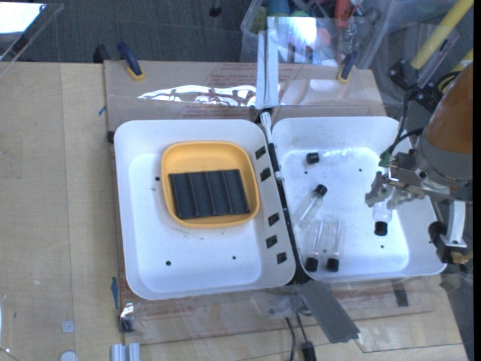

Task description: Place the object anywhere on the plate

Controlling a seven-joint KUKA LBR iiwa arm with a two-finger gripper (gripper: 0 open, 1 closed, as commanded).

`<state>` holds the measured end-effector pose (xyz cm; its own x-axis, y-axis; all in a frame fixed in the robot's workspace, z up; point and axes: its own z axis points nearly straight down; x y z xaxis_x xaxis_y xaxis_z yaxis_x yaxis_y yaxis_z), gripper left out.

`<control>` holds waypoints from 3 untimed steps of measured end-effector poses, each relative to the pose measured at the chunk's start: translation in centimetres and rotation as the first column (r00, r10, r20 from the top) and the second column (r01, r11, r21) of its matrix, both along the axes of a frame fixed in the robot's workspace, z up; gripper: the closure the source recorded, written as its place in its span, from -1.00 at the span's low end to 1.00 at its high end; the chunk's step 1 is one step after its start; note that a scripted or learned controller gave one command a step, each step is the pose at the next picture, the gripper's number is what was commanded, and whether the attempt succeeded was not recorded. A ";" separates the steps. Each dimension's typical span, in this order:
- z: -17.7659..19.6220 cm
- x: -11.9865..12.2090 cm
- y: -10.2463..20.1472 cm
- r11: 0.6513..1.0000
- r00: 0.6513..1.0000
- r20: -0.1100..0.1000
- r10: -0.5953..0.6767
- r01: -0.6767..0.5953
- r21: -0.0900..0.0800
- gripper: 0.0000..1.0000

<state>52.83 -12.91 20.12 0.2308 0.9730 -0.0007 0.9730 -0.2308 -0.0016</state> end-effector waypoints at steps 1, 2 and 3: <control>0.0 0.0 0.0 1.000 1.000 0.000 0.000 0.000 0.000 -1.00; -0.5 5.6 -4.0 0.999 0.999 0.001 0.048 -0.048 -0.001 -1.00; -0.3 10.3 -6.9 0.994 0.994 0.002 0.111 -0.111 -0.002 -1.00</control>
